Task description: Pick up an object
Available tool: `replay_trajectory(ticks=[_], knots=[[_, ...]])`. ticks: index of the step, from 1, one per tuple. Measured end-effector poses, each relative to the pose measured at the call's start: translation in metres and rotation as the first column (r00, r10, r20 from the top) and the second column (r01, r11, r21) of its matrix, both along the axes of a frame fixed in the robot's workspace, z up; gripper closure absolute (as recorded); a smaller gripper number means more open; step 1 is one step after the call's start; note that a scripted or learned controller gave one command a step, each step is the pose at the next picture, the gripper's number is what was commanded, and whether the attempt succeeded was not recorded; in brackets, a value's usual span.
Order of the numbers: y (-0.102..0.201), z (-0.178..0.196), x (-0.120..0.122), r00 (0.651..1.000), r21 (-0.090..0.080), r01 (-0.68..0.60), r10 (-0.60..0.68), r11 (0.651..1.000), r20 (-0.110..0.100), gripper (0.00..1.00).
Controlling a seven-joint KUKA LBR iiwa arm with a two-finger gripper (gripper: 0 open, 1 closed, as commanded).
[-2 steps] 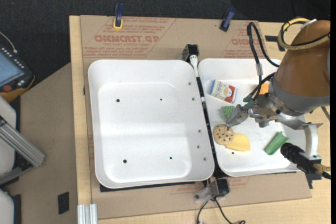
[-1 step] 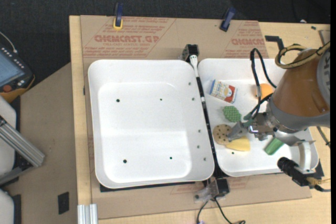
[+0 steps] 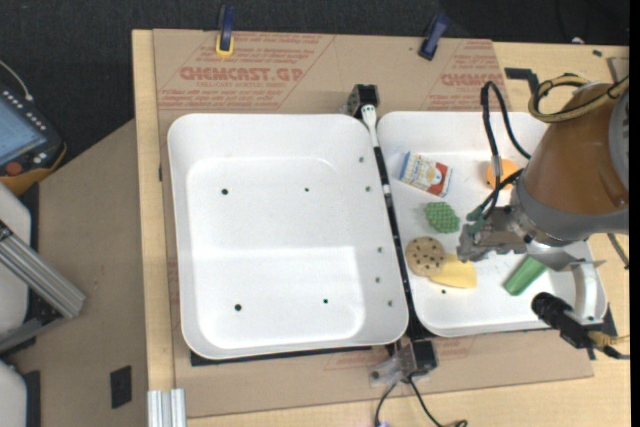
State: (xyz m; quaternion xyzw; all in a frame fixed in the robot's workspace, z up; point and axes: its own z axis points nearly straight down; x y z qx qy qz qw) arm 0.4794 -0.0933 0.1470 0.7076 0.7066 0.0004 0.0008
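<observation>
Camera view: arm enters from the right edge, orange band over the right bin [image 3: 455, 320]. Gripper [image 3: 478, 245] sits low in that bin, centre-right of frame, just above the yellow wedge [image 3: 455, 276]. Can't tell whether the fingers are open or closed, or if anything is in them; the wrist body hides them. Objects all in the right bin: cookie [image 3: 425, 255] touching the yellow wedge on its left, green knobbly piece [image 3: 440, 215] just above the cookie, white carton [image 3: 427, 173] further up, green cylinder [image 3: 523, 276] right of the wedge, orange item [image 3: 497, 172] partly behind the arm. Left bin [image 3: 200, 215] fills centre-left of the tabletop.
</observation>
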Motion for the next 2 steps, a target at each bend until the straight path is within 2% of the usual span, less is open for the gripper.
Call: replay_trajectory(ticks=[1,2], knots=[[0.018,0.120,0.092,1.000,-0.003,-0.008,0.008,1.000,0.019,1.00],[0.011,0.112,0.026,1.000,0.002,0.002,-0.002,1.000,-0.007,1.00]])
